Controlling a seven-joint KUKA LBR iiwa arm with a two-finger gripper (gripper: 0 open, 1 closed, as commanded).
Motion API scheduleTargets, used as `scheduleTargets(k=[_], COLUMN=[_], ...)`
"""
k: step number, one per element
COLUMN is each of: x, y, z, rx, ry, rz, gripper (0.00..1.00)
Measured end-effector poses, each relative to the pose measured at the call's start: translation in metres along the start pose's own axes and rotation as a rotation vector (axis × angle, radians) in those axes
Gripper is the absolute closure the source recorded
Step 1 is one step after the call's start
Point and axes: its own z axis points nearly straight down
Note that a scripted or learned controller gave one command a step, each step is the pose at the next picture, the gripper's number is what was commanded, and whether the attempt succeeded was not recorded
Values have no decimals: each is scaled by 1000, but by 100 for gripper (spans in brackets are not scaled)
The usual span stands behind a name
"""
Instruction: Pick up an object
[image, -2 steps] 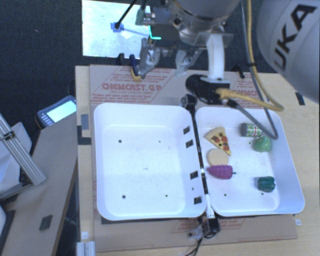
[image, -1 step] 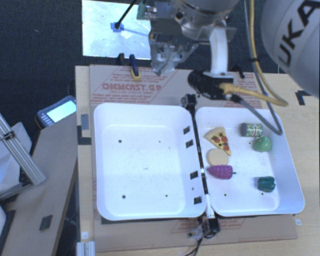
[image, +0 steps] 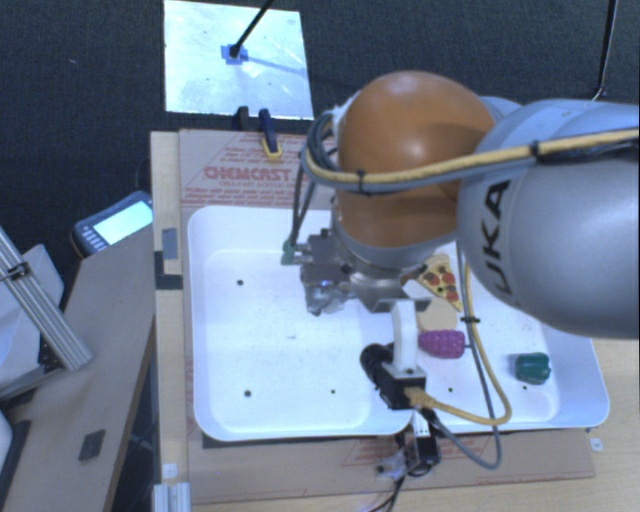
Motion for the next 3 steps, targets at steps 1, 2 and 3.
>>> scheduleTargets(k=[1, 2, 3], x=[41, 40, 40], y=[0, 0, 0], z=[-224, -215, -226], rx=[-35, -18, -21], ry=[17, 8, 10], rz=[-8, -6, -12], gripper=[100, 0, 100])
